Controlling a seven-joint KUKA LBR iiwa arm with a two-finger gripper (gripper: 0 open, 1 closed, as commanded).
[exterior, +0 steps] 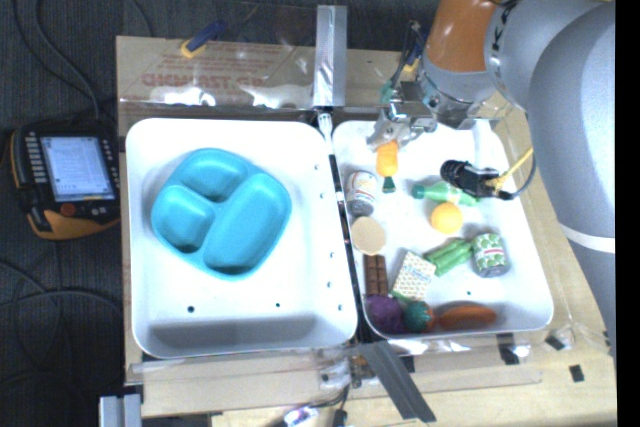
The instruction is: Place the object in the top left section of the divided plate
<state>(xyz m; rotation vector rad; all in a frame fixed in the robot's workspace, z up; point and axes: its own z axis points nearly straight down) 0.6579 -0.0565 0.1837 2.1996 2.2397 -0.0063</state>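
Hand (392, 137) over right bin (520, 215), orange carrot (386, 158) between fingers.

The blue three-section divided plate (222, 210) sits in the left white bin (150, 315). To its right, the gripper (392, 137) hangs just above a small orange carrot-shaped toy (386, 158).
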